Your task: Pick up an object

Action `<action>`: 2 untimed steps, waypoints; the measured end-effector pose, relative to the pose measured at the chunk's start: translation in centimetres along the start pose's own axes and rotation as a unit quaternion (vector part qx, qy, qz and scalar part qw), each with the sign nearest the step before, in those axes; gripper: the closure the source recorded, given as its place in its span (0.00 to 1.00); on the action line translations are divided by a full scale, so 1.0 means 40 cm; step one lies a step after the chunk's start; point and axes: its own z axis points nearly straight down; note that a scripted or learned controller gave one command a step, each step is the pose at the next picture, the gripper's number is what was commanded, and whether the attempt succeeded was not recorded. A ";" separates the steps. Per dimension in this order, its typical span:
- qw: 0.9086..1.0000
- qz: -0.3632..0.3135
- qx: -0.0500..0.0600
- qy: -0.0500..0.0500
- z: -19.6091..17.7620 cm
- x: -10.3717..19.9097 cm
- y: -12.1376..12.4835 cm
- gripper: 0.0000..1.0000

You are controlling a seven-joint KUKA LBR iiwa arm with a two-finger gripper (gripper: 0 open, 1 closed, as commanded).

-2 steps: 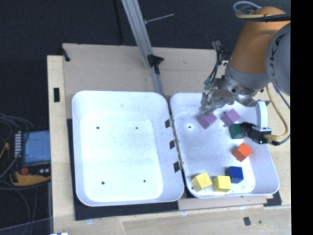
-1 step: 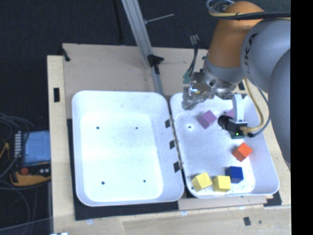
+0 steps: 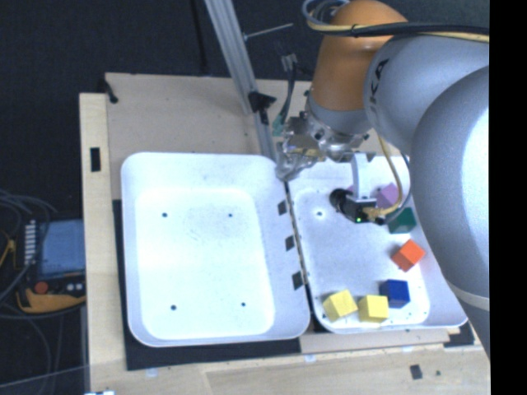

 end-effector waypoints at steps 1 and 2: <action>1.000 0.000 0.000 0.000 0.019 0.133 0.039 1.00; 1.000 0.001 -0.001 0.000 -0.023 0.172 0.081 1.00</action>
